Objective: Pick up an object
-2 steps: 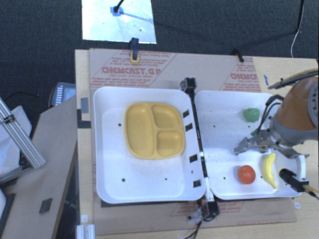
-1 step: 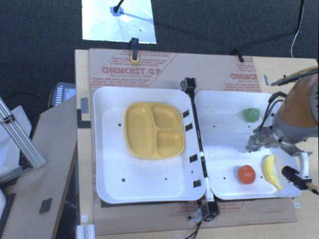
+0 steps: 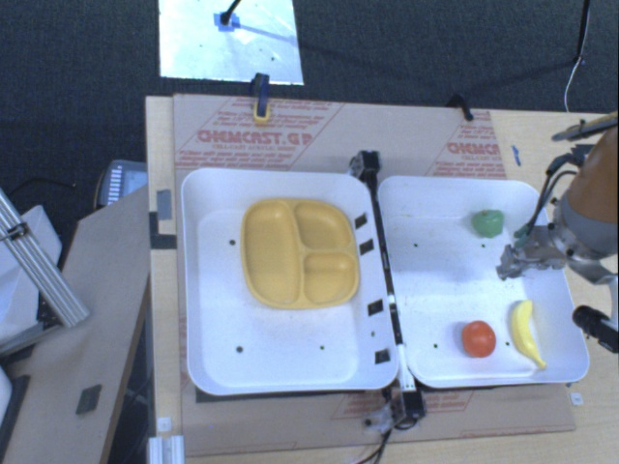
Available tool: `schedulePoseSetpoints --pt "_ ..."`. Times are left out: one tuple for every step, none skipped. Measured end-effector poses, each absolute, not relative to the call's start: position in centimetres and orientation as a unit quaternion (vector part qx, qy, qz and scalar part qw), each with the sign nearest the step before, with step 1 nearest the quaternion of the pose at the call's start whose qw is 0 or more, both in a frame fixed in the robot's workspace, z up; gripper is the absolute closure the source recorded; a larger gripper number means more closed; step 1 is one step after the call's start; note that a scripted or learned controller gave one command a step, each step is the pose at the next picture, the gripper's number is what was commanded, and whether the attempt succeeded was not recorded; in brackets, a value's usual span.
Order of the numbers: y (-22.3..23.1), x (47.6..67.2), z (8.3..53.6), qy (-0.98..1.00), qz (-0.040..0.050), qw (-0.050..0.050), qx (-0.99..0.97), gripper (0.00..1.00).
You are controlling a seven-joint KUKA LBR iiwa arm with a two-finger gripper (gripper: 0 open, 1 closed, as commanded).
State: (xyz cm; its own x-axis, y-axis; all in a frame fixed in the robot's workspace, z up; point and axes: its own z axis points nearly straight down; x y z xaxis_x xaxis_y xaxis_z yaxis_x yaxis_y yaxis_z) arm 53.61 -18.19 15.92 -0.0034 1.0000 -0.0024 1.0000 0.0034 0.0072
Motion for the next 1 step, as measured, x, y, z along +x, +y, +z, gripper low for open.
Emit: schedulePoseSetpoints --pt "-18.23 53.77 21.03 0.709 0.0014 0.003 0.706 1.0"
